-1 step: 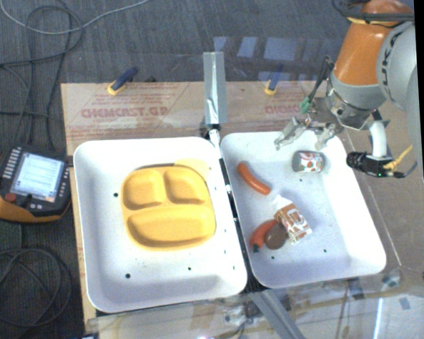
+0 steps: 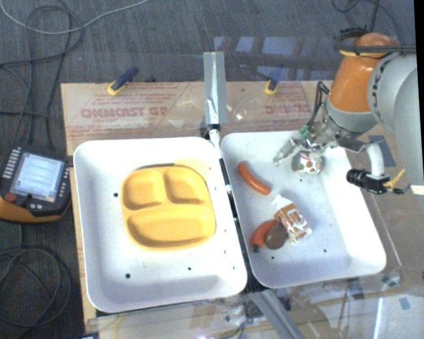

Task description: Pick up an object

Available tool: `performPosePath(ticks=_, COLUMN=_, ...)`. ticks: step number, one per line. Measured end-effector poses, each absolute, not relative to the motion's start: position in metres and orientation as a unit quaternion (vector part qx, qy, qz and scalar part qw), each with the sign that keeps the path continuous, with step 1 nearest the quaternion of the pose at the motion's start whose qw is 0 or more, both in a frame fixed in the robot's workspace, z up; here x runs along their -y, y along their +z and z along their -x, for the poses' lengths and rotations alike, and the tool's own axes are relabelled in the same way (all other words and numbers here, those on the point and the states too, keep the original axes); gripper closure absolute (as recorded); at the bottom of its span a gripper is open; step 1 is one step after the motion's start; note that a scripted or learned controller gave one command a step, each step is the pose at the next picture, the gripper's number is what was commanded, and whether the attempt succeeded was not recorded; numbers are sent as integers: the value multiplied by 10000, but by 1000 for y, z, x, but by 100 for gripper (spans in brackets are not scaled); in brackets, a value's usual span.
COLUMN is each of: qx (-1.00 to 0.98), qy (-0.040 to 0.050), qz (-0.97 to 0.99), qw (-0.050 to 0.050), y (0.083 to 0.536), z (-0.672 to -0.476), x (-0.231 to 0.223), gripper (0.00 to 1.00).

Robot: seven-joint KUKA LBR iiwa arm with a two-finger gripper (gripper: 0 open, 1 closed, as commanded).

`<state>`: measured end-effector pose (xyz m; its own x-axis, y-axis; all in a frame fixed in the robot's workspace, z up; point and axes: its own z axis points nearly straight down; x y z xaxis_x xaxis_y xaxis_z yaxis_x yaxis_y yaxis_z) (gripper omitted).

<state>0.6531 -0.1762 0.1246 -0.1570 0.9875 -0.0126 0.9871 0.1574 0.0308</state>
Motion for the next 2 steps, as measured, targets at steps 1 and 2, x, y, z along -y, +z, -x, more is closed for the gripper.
performPosePath(ticks=1, qx=-7565, qy=130, qz=-6533, qw=254, y=116, z=-650, x=210, gripper=0)
performPosePath(ticks=2, qx=-7883, qy=88, qz=-6144, qw=318, y=114, z=-648, x=199, gripper=0)
